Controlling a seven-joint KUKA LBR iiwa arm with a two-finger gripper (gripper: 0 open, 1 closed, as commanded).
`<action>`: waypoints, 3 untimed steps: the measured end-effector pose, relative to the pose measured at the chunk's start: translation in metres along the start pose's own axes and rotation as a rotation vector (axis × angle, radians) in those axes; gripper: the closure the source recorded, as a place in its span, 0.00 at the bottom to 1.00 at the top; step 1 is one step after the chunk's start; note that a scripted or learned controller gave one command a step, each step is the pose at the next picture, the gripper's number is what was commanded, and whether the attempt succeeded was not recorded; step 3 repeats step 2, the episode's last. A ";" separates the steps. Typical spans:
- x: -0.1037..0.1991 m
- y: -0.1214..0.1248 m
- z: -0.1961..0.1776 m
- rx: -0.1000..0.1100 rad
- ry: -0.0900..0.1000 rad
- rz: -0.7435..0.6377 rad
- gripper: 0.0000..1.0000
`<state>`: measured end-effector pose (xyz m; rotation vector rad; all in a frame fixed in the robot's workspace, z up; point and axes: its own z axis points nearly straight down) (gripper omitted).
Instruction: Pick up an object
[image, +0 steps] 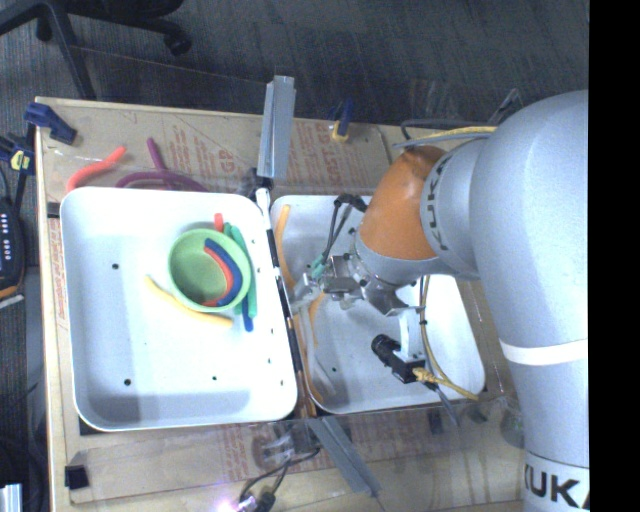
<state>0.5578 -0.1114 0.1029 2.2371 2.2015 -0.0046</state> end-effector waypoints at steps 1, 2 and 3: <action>0.001 -0.001 -0.009 0.004 0.000 -0.007 1.00; 0.067 0.059 -0.089 0.003 0.005 0.074 1.00; 0.067 0.059 -0.089 0.003 0.005 0.074 1.00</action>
